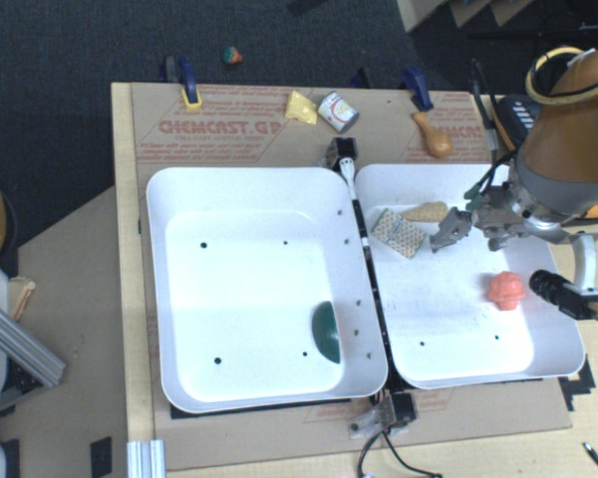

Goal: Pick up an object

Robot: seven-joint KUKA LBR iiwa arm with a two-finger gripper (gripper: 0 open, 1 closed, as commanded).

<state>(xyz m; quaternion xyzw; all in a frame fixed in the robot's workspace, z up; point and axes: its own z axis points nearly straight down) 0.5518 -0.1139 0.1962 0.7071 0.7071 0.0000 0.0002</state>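
We see two white bins sitting side by side on the desk [279, 127], which is covered with brown cardboard. The robot arm [568, 127] comes in from the right and hangs over the right bin [458, 357]. Its claw [448, 232] points left, toward the far left part of that bin. We see grey fingers [447, 235] there, but we cannot tell if the claw is open or closed, and we see nothing held in it. Just left of the claw lies a flat packet with small dots [399, 233], and touching it on the far side is a tan, bread-like thing [426, 211]. A pink lumpy thing [505, 290] sits further right in the same bin, near a black part of the arm. The left bin [239, 386] holds a dark green thing [326, 330] resting by its right wall, close to the near corner. On the far strip of the desk, past the bins, we see a yellow wedge [301, 109], a small white and grey block [338, 112] just beside it, and a brown wooden thing with a round end [433, 135] further right. Blue clamps [188, 80] grip the far edge of the desk. A tiny orange and green thing [233, 56] lies on the dark floor beyond the desk.
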